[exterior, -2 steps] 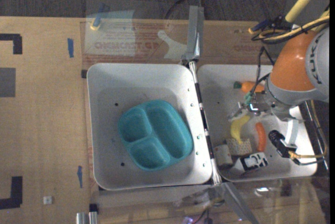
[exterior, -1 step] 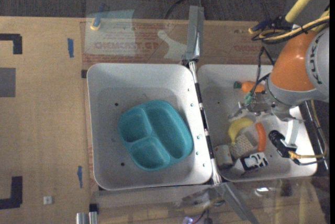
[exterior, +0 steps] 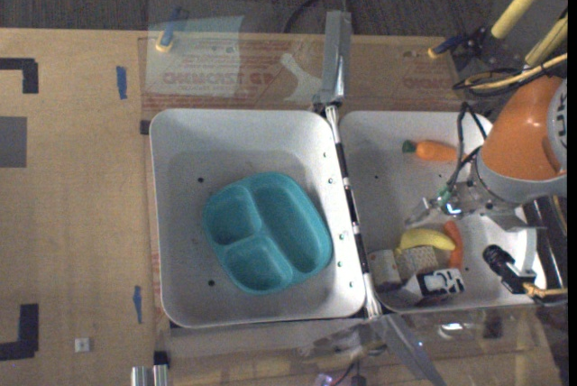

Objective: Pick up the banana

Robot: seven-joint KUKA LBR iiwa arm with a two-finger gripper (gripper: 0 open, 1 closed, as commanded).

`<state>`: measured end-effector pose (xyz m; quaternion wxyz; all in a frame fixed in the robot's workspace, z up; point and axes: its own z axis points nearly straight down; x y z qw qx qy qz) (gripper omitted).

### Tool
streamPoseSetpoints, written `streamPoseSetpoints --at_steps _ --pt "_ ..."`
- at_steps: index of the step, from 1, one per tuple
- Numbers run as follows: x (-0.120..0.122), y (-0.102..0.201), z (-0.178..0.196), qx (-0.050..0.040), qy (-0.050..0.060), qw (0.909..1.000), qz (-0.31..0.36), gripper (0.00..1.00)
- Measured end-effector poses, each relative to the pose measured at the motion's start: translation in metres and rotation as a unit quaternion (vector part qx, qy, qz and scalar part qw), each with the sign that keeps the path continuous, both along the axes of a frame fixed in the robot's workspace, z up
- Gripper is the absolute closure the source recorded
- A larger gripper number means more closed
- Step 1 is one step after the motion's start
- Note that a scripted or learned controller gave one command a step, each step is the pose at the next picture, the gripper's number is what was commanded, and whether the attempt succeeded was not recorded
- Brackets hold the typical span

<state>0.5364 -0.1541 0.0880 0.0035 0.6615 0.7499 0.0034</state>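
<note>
The yellow banana (exterior: pixel 428 239) lies in the right bin (exterior: pixel 379 150), towards its front, curved side up. My gripper (exterior: pixel 440 207) hangs just above and slightly behind the banana, under the orange wrist band. Nothing shows held in it. Touching the banana's right end is a small orange piece (exterior: pixel 454 247).
An orange carrot (exterior: pixel 435 150) lies at the back of the right bin. Crowded in front of the banana are a grey roll (exterior: pixel 384 266), a speckled block (exterior: pixel 417 260) and a black-and-white object (exterior: pixel 442 282). The left bin (exterior: pixel 180 159) holds a teal divided plate (exterior: pixel 265 232).
</note>
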Motion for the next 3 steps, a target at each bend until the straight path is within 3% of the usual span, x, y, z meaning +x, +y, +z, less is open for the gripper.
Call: streamPoseSetpoints --at_steps 1,2,3 --pt "-0.0276 0.0493 0.0001 -0.0012 0.000 0.9998 -0.018 0.00" --pt "-0.0265 0.0434 0.0095 -0.0036 -0.003 0.9997 -0.023 1.00" --pt "-0.0265 0.0434 0.0095 -0.0036 -0.003 0.9997 -0.023 0.00"
